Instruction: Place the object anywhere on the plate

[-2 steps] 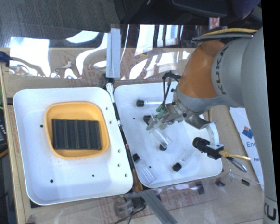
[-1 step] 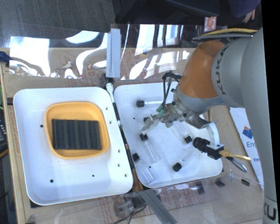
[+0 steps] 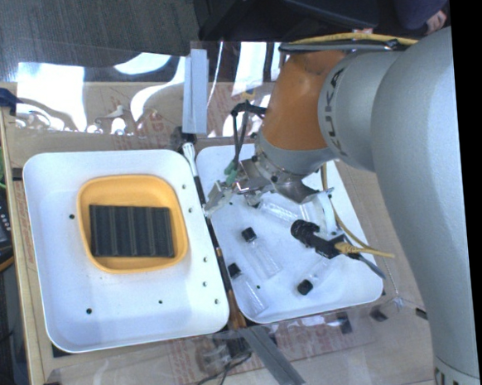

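Two white bins, one plate, one arm

Left bin (image 3: 59, 310): yellow plate (image 3: 132, 223) with a dark ribbed centre. Right bin (image 3: 361, 290): several clear small objects with black caps (image 3: 248, 235), scattered, all apart from the plate. Hand (image 3: 239, 183): low over the right bin's upper left part; grip state cannot be told. Arm (image 3: 386, 134): grey, orange-banded, entering from the right.

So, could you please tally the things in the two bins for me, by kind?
White bins: 2
Yellow plate, left bin: 1
Dark ridged block on the plate: 1
Small black pieces, right bin: 3
Total: 7
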Controlling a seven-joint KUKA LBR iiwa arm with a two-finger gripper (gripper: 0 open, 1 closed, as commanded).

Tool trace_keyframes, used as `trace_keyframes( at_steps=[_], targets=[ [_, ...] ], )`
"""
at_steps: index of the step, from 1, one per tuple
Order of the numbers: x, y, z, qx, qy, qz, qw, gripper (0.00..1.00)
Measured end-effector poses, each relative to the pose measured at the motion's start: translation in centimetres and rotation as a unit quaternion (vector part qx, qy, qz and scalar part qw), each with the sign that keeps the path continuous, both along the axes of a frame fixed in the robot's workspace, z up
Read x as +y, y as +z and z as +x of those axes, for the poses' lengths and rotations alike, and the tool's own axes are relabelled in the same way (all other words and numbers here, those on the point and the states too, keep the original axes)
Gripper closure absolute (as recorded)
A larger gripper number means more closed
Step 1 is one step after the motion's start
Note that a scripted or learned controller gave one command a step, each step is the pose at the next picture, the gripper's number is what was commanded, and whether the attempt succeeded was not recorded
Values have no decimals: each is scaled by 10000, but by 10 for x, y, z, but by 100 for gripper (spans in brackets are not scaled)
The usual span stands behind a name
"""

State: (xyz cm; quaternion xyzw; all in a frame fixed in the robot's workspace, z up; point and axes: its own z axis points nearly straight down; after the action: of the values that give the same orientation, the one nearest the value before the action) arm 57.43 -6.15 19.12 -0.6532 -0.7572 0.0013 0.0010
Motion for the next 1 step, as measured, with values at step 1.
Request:
trace_keyframes(
  at_steps=[1],
  targets=[
    [30,0,3,-7,102,-4,9999,0]
  ],
)
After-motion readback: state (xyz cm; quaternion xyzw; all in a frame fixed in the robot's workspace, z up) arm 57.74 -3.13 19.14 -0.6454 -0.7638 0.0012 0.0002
